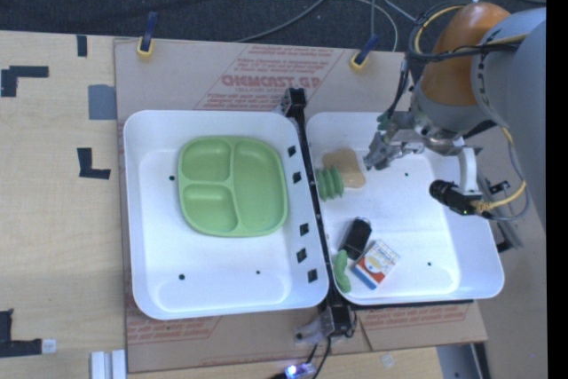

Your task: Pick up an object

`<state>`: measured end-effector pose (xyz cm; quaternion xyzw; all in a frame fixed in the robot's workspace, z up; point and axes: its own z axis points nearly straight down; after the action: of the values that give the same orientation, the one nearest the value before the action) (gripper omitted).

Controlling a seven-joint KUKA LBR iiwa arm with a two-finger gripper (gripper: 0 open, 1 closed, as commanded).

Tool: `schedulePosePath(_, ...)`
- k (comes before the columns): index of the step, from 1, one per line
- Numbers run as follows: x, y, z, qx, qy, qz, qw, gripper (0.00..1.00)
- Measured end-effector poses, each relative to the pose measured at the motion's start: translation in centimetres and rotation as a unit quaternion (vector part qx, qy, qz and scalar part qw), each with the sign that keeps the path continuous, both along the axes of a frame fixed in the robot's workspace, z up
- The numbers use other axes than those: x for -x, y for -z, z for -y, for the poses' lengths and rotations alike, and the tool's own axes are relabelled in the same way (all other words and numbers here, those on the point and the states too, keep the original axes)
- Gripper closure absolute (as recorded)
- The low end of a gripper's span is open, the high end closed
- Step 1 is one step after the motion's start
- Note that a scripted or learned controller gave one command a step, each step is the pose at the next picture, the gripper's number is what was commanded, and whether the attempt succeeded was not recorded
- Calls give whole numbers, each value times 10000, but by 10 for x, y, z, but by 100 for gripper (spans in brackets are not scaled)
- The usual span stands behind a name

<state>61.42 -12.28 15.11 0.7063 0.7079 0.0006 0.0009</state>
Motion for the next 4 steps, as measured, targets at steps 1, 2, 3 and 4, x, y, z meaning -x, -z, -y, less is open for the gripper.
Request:
schedulePosePath(1, -5, -43, 1, 1, 1, 4, 10000, 100)
schedulePosePath(2, -6, -66, 0, -2, 3, -7, 10000, 100)
schedulePosePath(3, 11, -60, -42, -6, -10, -27, 10000, 100)
schedulePosePath(4, 36, -59, -92, -9, -14, -30, 10000, 100)
